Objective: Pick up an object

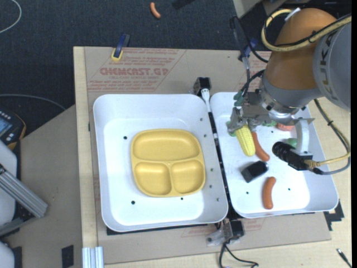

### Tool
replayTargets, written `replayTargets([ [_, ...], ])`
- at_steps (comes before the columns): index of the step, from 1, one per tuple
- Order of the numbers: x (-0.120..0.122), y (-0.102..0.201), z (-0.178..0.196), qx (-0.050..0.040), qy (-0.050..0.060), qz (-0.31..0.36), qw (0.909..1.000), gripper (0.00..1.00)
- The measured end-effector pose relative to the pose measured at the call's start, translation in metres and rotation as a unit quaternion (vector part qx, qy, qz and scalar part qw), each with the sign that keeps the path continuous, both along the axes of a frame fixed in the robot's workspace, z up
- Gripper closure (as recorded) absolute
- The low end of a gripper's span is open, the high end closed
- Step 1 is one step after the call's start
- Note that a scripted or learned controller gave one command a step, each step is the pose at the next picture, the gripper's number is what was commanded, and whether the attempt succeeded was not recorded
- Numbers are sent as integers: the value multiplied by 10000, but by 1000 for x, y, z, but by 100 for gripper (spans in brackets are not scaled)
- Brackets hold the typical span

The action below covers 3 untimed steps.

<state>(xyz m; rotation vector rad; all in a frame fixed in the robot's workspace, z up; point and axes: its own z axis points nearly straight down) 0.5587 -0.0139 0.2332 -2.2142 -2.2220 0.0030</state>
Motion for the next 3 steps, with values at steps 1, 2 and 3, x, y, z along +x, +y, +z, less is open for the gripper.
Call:
replayTargets([
  [1,-6,58,-3,6,-6,17,10000,100],
  [2,-28,77,-15,-3,3,-5,10000,100],
  [3,-28,86,-18,-6,-2,-12,10000,100],
])
